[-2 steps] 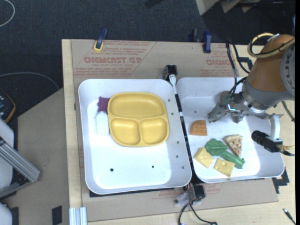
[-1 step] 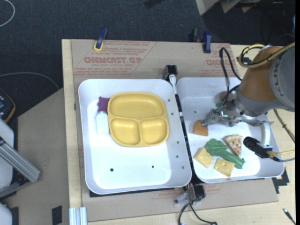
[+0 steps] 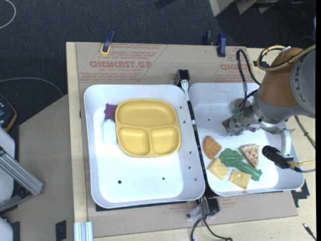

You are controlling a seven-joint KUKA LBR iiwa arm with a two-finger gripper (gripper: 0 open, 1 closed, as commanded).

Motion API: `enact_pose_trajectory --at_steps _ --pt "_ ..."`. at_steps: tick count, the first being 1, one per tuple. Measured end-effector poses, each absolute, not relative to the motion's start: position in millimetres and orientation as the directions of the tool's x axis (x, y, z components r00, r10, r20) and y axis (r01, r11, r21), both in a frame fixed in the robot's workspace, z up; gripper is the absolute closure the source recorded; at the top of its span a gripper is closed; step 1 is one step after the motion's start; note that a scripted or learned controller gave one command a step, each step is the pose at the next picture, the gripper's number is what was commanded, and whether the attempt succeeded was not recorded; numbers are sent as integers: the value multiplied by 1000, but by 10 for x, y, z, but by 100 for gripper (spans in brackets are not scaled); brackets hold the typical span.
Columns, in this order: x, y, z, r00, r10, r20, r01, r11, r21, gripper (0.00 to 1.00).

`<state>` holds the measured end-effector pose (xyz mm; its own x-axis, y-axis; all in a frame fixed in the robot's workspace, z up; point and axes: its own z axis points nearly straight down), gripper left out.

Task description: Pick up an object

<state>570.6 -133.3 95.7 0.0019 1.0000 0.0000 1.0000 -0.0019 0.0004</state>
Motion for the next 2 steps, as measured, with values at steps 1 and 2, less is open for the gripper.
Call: enact_pose_trajectory --at_steps 1,2 --pt "5665 -1311 1577 -1 1000 -2 1000 1 8 100" --pt "5770 -1332 2069 -1 1000 -2 1000 1 8 100"
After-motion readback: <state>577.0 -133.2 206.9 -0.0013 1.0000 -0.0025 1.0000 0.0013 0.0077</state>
